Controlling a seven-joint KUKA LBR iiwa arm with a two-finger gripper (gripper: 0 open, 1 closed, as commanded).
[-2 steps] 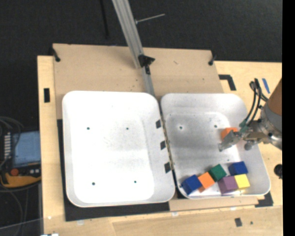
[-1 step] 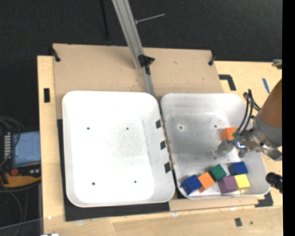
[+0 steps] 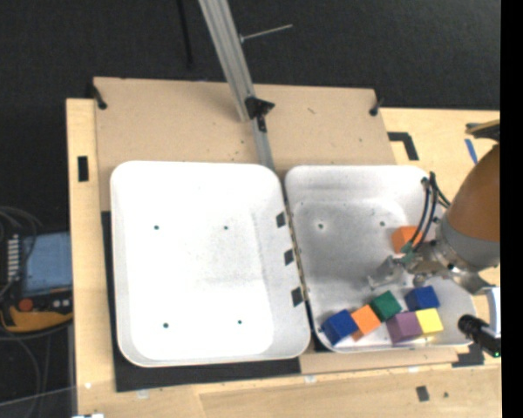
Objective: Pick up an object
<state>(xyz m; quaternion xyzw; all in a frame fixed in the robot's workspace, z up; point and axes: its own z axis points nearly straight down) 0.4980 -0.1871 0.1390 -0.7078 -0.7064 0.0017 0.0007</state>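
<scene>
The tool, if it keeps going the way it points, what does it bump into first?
Probably the bare floor of the right bin. The tool points left and downward, above the green block, though depth is hard to judge from this slanted view.

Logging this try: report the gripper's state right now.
Gripper: cannot be told. It sits low in the right bin, beside an orange block and above the cluster of coloured blocks.

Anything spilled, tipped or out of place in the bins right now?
Nothing stands out. The blocks sit bunched in the right bin's near corner: blue, orange, green, purple, yellow. None lies outside.
</scene>
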